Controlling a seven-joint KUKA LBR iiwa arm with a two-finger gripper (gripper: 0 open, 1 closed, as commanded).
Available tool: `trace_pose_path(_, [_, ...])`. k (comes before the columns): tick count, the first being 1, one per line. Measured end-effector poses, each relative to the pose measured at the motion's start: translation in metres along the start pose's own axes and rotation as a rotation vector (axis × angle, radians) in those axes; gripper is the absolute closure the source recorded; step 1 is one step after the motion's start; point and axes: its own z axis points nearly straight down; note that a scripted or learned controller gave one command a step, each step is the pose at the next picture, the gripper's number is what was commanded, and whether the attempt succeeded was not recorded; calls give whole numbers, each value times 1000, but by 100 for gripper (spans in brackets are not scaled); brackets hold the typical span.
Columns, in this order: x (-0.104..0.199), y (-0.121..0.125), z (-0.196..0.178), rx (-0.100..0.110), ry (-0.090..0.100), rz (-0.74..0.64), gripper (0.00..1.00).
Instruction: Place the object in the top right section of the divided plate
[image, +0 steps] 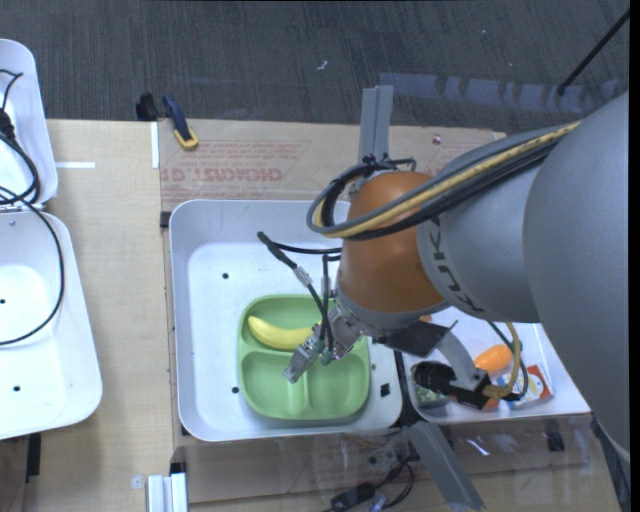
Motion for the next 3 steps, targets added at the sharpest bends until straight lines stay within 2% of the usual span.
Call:
trace_pose_path(1, [-24,-19,71,-10,0,39,0])
trace_pose_path(2, [-15,-9,60,-27,8,24,100])
trace_pose_path(3, [-58,-51,-4,-2,2,103,100])
